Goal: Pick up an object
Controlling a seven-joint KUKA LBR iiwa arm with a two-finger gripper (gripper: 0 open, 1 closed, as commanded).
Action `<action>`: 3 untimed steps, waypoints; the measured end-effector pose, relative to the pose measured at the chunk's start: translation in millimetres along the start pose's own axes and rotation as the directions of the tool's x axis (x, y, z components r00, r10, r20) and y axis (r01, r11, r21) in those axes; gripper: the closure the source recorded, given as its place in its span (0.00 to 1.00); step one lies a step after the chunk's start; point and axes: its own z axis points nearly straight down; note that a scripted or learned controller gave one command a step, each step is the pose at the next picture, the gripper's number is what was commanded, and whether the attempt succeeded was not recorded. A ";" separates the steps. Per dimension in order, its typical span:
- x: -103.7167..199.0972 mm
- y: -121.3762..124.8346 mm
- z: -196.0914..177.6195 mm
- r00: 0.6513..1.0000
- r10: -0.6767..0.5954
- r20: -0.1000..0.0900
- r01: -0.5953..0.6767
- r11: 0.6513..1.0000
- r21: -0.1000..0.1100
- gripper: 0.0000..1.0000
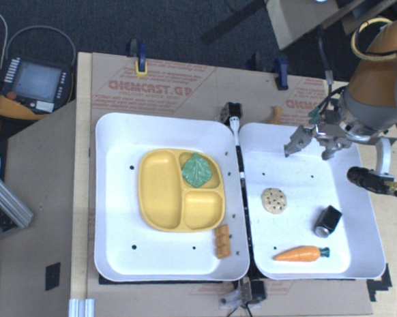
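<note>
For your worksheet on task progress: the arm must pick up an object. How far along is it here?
Nothing looks done: the cookie, black can and carrot all lie in the right bin. In hand: the gripper hangs open, holding nothing, above that bin's far end. Left: descend, close on one item, lift.

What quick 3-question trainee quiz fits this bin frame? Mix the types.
1. True or false: the green leaf lies in a compartment of the yellow tray.
2. Which bin holds the carrot? A) left bin B) right bin
3. Fill in: the end effector hovers over the far part of the ____ bin.

Key
1. True.
2. B; it lies near the front edge, with the cookie and the black can in the same bin.
3. Right; nothing sits between its open fingers.
</note>
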 end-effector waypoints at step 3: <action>7.5 -0.7 106.2 1.000 -0.002 0.001 0.002 1.000 -0.009 0.00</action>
